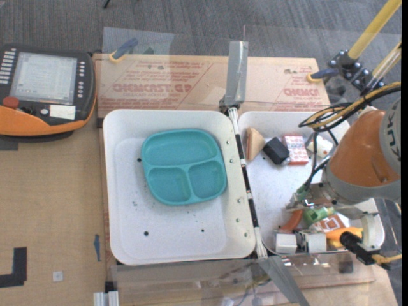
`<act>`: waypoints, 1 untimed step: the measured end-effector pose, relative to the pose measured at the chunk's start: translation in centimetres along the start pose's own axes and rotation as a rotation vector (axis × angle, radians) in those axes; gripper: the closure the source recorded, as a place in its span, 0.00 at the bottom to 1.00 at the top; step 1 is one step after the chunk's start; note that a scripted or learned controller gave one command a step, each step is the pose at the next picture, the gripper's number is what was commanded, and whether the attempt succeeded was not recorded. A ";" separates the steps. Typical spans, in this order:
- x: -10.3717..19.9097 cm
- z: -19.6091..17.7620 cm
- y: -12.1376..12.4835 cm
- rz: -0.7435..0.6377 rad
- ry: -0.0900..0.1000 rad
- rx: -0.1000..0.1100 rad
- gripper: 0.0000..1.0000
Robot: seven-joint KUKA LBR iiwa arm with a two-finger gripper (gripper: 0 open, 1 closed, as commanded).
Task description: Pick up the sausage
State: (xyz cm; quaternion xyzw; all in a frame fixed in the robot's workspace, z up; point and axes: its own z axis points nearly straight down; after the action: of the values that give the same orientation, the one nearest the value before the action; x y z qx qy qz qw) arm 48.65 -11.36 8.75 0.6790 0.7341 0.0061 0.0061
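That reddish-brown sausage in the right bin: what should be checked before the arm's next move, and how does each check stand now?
1. Reddish-brown sausage in view: ok, partly showing beside the arm.
2. Sausage lies in the right white bin: ok.
3. Room around it: not ok, a green toy and white block crowd it.
4. Gripper fingers open: cannot tell, the orange-banded arm hides them.
5. Teal divided plate out of the way: ok, left bin.
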 end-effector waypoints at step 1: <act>4.6 -14.7 0.5 -0.608 0.005 0.016 1.00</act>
State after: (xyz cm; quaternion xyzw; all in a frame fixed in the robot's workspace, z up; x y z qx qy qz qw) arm 48.57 -6.71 23.43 0.4280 0.9038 0.0000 0.0006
